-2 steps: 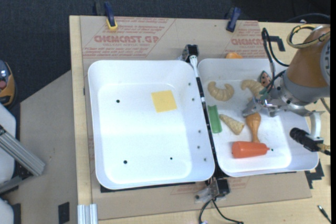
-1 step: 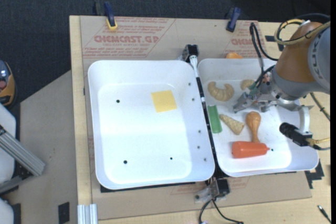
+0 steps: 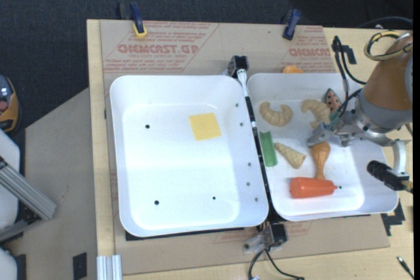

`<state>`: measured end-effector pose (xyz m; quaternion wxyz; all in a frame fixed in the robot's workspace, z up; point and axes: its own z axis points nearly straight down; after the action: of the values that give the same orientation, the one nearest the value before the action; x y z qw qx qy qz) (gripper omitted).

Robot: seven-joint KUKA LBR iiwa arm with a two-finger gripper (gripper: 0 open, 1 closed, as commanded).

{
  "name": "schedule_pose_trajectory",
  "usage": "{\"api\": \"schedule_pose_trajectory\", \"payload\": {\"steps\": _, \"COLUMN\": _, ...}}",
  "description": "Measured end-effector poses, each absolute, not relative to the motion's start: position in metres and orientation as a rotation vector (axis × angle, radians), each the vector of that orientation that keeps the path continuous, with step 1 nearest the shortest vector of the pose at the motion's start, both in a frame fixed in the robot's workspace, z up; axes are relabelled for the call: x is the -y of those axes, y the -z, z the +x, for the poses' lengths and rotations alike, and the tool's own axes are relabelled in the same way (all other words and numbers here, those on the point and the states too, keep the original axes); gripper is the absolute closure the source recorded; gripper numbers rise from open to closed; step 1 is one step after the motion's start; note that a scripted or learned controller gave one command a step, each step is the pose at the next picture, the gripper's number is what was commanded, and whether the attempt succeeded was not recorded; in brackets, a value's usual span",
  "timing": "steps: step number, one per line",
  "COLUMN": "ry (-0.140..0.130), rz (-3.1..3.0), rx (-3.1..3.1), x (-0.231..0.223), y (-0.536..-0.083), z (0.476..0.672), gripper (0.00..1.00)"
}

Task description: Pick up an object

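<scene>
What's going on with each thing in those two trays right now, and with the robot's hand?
Yellow square: flat, alone in the left tray.
Croissant: lying loose, right tray.
Green stick: lying along the right tray's left wall.
Carrot: on its side.
Drumstick: lying just below the hand.
Hand: low over the right tray.

Arm: single, grey, entered from the right of the camera view; an orange band (image 3: 387, 83) is carried above the wrist. Wrist: angled down and leftward over the right side of the bench. Gripper (image 3: 326, 134): two-finger type, lowered to its leftmost reach, its metal fingertips set low. A dark cable is looped beside the upper arm.
</scene>
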<state>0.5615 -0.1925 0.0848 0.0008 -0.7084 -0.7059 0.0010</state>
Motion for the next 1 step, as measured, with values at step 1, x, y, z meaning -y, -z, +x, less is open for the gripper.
{"api": "schedule_pose_trajectory", "payload": {"steps": 1, "ry": -0.001, "rz": -2.216, "rx": 2.222, "x": 0.1615, "y": -0.0846, "z": 0.5682, "gripper": 0.00}}
